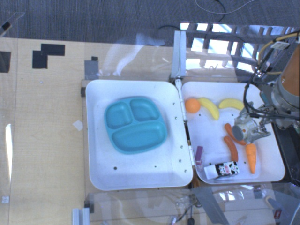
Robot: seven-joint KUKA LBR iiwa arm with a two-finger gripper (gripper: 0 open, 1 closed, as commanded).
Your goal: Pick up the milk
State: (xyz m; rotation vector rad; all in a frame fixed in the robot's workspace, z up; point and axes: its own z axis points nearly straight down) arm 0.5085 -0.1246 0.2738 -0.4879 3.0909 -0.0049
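White plastic makes up both shallow bins, and the one on the right (276, 168) holds all the loose things: an orange (192, 105), two bananas (209, 108), two sausages (230, 146), a carrot (251, 157), a small purple item (199, 153) and the milk (222, 169). The milk is a small carton with black and white patches, lying on its side against the bin's near wall. It sits below and a little to the left of the fingers, apart from them, with one sausage and the carrot lying between.

The gripper (246, 130) hangs low over the middle of that bin, just above the upper sausage and beside the carrot's top. Whether the fingers are wide or narrow I cannot tell; the metal there reads as one grey mass, and nothing is clearly held between them.

In the left bin (93, 172) a blue divided plate (136, 125) lies well away from the fingers and has no part in this pick.

Judging by the layout, the arm has not yet lined up on the carton. Because the milk lies flat and close to the wall, a grasp across its narrow side looks the likelier way in, and the wall may crowd one finger.
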